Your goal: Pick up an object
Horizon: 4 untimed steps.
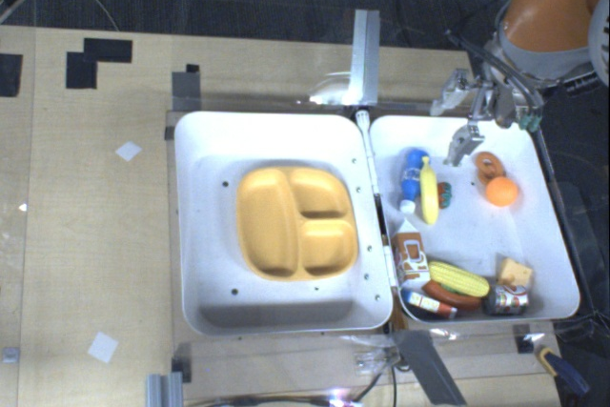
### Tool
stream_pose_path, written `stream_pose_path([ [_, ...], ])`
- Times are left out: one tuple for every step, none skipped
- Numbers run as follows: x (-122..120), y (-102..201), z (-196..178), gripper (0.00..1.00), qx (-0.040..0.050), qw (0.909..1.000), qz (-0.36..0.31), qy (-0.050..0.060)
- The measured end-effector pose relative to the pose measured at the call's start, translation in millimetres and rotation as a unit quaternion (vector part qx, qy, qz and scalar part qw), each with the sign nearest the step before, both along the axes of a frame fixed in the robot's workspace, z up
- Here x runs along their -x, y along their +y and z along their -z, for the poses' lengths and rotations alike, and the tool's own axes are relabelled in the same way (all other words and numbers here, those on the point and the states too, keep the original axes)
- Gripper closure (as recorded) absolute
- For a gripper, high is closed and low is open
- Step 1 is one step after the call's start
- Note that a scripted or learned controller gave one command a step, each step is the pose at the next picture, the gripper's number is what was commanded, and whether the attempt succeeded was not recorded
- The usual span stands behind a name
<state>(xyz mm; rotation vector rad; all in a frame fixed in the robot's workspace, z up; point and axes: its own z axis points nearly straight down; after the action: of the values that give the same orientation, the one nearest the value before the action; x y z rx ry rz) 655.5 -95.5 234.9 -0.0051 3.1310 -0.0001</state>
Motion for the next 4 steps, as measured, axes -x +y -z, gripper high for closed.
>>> stream_pose_path([
  [-8, 3, 139, 0.00, -0.0013, 0.9915, 0.130, 0.005],
  [-8, 3, 139, 0.00, -0.0012, 0.9915, 0.130, 0.005],
  [12, -2, 147, 0.00, -0.0013, 0.9919, 0.127, -0.001],
  [40, 5, 146, 0.00, -0.0018, 0.9867, 0.163, -0.001],
])
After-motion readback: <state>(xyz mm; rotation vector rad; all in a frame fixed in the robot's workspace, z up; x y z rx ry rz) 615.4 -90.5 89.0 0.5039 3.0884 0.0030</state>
